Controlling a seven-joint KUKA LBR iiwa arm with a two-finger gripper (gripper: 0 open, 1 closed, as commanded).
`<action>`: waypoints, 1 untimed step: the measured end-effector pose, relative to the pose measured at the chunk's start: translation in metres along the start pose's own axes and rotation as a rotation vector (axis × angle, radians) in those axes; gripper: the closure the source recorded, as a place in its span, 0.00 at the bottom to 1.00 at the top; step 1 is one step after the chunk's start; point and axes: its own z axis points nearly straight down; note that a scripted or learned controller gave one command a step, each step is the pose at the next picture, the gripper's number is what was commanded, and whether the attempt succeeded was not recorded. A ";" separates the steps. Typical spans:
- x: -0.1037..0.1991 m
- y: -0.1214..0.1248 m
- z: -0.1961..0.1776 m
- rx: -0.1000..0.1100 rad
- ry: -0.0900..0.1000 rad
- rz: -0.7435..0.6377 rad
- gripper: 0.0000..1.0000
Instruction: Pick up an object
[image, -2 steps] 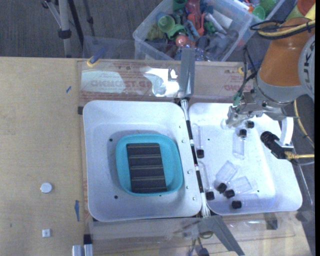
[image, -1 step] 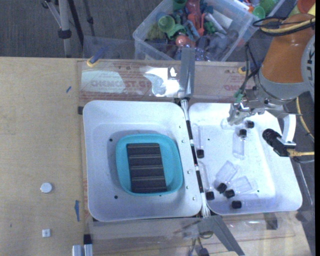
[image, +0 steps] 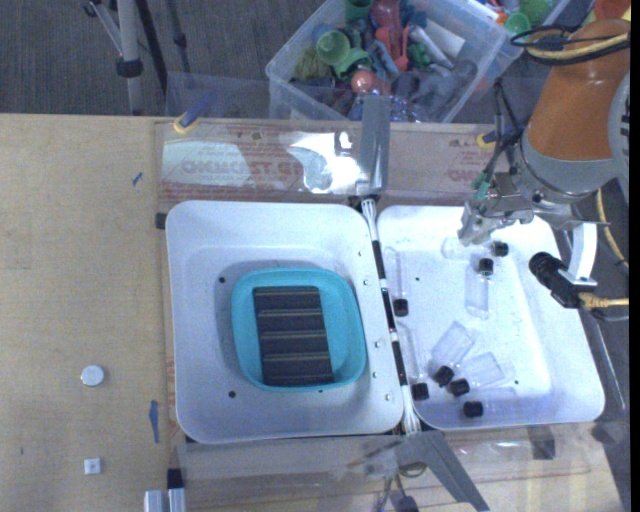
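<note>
The right bin (image: 560, 390) holds several clear plastic vials with black caps. One vial (image: 481, 288) lies just below my gripper (image: 479, 236), which hangs over the bin's far part. Another vial (image: 396, 283) lies along the divider. Two more vials (image: 452, 348) (image: 486, 368) rest near the front, with loose black caps (image: 472, 408) beside them. In the left bin (image: 195, 300) sits a teal dish (image: 345, 335) holding a black ridged block (image: 292, 335).
A clear tub of colourful toys (image: 390, 50) stands behind the bins, past a cardboard strip (image: 250, 160). A small white disc (image: 92, 375) lies on the bench at the left. A black fitting (image: 553, 277) juts from the arm over the right bin's right side.
</note>
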 end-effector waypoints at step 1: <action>-0.001 0.001 -0.010 -0.004 -0.002 0.000 1.00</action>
